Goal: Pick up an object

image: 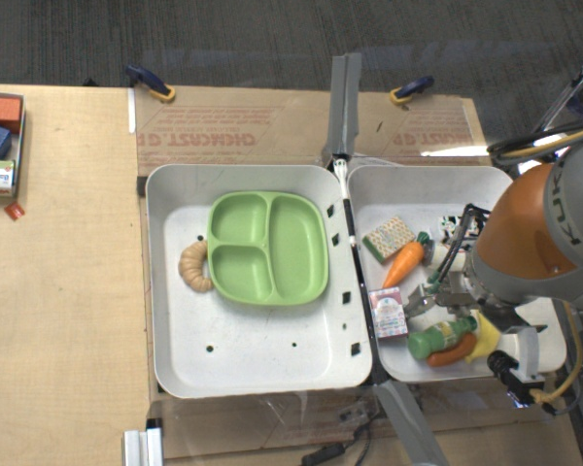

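The likeliest target, a green plastic bottle lying on its side (437, 339), sits just below the metal two-finger gripper (429, 297) in the right-hand white bin (408, 187), with a red toy chilli (450, 355) pressed against its far edge and a yellow toy banana (487, 336) touching it toward the arm. Whether the gripper is parted or closed cannot be told, and nothing is seen between its tips. The risk lies in crowding: a small pink-and-white carton (388, 314) beside the gripper and an orange toy carrot (404, 262) just above it could catch a finger, so a descent might nudge the round bottle away or pinch two items and drop both.
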You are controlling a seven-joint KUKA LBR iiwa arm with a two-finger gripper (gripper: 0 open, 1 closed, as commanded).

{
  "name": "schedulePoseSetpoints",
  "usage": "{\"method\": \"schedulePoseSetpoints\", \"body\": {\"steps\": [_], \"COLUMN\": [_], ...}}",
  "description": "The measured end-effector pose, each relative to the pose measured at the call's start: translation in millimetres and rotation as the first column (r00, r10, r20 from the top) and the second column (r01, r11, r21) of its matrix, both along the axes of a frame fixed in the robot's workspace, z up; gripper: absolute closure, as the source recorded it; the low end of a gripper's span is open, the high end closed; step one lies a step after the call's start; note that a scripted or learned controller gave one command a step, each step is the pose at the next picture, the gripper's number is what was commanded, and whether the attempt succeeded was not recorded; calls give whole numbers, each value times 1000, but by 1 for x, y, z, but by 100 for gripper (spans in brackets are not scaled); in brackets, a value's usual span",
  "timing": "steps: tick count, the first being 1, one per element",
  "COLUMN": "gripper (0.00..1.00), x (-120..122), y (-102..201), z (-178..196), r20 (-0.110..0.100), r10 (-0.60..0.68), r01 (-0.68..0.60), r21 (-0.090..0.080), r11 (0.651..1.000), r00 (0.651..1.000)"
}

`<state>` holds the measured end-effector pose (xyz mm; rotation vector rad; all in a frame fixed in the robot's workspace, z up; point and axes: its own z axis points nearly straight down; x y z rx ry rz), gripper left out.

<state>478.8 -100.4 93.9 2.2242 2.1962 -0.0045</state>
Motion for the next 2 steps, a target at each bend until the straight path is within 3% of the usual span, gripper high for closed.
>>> {"method": "schedulePoseSetpoints", "body": {"steps": [2], "gripper": [0], "x": [0], "y": [0], "z": [0], "r20": [0], "r10": [0], "r01": [0], "r21": [0], "r11": [1000], "r00": [1000]}}
